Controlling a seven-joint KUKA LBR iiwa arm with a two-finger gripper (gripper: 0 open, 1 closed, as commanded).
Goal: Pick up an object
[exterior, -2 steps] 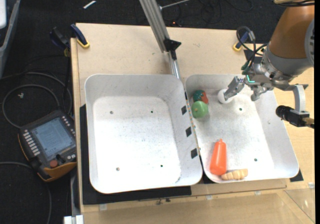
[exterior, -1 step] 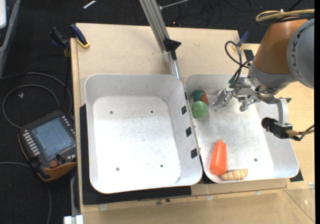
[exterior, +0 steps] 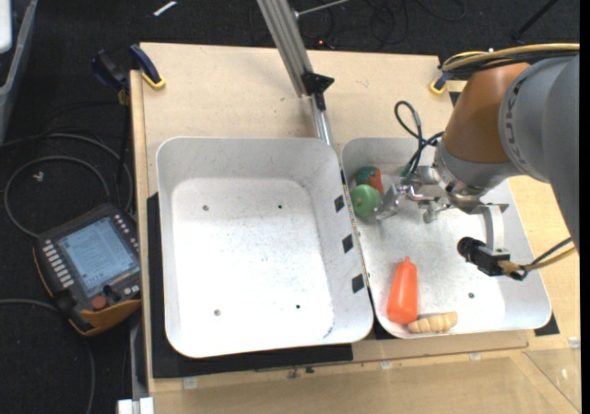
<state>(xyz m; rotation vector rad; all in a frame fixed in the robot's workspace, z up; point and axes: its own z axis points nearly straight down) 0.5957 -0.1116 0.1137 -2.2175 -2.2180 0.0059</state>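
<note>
Dark floor strewn with cables surrounds a pale wooden bench (exterior: 230,99) that carries two shallow white bins side by side. A teach pendant (exterior: 89,260) lies on the floor beside the bench's left edge.

In the right bin (exterior: 525,301), the gripper (exterior: 387,205) reaches toward the bin's left wall, close to a green ball-like object (exterior: 364,199) with a smaller reddish-green piece (exterior: 368,176) just behind it. Whether the gripper grips anything or stands apart cannot be told from this angle, since the wrist hides its tips.

Near the bin's front edge lies an orange carrot-shaped toy (exterior: 403,290), upright along its length, and touching its lower end a pale, ridged, peanut-like piece (exterior: 432,321).

Judging by looks, all of these are light plastic toys: stiff, smooth and a bit slippery. The green object is round, so it would likely roll or squirt out unless pinched across its middle; its place by the wall leaves little room on that side. The carrot toy offers an easier hold across its narrow body.

The left bin (exterior: 184,172) sits beside it.
</note>
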